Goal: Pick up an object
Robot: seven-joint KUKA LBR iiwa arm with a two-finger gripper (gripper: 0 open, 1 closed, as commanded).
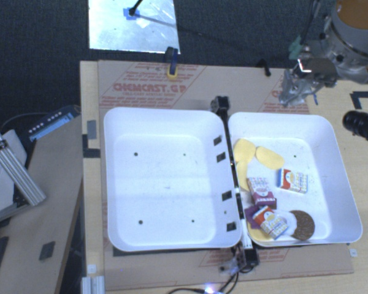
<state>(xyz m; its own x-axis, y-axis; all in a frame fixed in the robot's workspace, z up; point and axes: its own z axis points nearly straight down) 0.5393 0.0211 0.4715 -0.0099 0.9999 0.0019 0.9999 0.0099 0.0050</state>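
Now my gripper (292, 95) hangs above the bench past the far rim of the right bin (331, 139), well apart from everything inside it; whether my jaws stand wide or narrow I cannot tell, and nothing shows between them. Two white bins lie side by side. All the pickable things sit in the right one, crowded toward its left and near side. I count two pale yellow pieces (257, 155), touching, by the divider; one red-and-white packet (294, 180) just right of them; one small box with a dark red side (261, 190); one purple packet (258, 212) touching another printed packet (274, 225); and one brown round disc (302, 225) near the front rim. The left bin (113, 164) lies beside it.
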